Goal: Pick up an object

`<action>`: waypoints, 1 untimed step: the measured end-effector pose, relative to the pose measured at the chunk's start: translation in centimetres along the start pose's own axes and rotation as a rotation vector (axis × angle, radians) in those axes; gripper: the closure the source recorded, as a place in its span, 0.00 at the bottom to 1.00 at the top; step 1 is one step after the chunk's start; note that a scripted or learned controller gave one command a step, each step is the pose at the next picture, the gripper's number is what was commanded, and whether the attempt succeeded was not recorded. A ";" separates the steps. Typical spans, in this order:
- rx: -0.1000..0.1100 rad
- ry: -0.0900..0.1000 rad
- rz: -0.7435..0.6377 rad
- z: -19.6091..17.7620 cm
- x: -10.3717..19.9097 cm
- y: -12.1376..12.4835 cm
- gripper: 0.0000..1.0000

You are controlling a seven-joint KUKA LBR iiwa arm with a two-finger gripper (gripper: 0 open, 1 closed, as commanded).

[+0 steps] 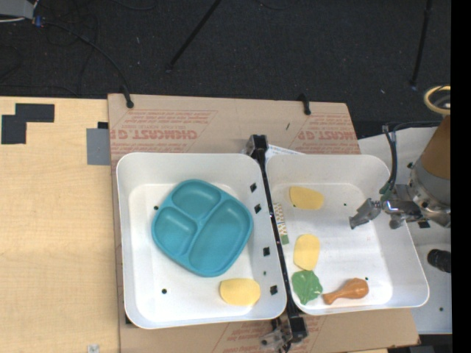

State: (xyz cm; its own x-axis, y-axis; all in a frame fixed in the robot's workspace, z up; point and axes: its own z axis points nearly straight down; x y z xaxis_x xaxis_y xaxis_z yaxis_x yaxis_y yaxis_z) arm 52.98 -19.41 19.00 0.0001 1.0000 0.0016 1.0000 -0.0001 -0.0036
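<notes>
I see two white bins (132, 197) on brown cardboard (221, 123) that has red printed letters. The left bin has a teal plate (202, 226) with compartments, one flat colour, no pattern. Near it lies a pale yellow piece (239, 291). In the right bin (401, 271) I count two more yellow pieces (305, 198) — one by the divider (307, 251) — then a green leafy piece (307, 286) and an orange-brown drumstick (346, 292). The divider (268, 226) between the bins is black. The gripper (366, 215) is grey metal, and the arm (441, 153) above it shows orange-brown. The bench (51, 234) is light wood with black and grey patches; the floor (221, 35) behind is dark — almost black.
</notes>
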 end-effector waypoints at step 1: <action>0.004 0.001 0.000 4.5 -0.3 -0.5 0.00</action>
State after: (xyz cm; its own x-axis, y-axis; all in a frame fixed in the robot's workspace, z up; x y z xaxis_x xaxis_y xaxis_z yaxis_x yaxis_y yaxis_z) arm 52.43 -19.71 14.50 0.0005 1.0000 0.0026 1.0000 -0.0004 -0.0078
